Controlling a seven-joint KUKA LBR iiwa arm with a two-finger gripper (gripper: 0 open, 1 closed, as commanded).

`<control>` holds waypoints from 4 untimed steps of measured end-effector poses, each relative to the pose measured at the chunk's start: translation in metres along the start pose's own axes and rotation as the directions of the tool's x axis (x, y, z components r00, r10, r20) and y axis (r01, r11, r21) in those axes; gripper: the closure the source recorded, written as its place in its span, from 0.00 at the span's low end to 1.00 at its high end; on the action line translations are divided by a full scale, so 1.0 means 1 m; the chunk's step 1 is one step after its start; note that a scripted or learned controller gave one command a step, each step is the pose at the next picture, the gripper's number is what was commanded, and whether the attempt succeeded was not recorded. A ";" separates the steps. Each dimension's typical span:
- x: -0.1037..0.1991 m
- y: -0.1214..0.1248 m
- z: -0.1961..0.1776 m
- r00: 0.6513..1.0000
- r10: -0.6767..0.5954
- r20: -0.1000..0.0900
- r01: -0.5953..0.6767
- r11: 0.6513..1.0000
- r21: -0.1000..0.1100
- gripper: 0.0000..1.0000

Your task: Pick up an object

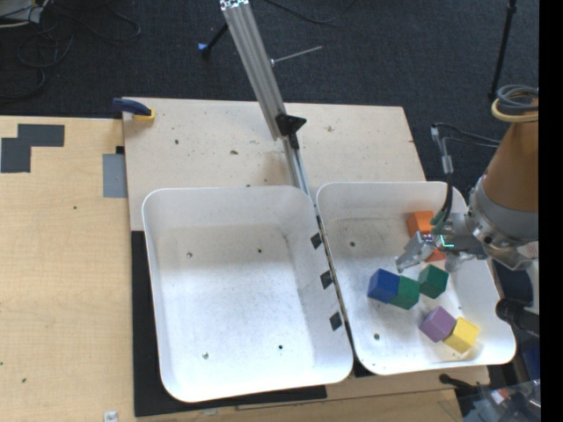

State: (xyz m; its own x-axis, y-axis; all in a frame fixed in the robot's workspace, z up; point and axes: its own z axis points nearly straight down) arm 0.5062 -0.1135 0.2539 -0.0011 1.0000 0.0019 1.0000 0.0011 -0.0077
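The arm (503, 202) has a broad orange band above a grey wrist. A dark cable loops beside it. The gripper (420, 251) is silvery metal.

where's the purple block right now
The purple block lies in the right bin, near its front right corner, touching the yellow block and just below the green blocks.

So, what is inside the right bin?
The right bin holds blue, two green, purple, yellow and orange blocks. The gripper covers part of the orange one.
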 end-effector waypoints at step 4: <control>-0.010 0.001 0.132 1.000 0.006 0.010 -0.005 1.000 -0.029 0.00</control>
State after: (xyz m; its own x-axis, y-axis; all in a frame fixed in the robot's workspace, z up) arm 0.5058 -0.1230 0.1214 0.0045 1.0000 -0.0081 0.9998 -0.0043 0.0210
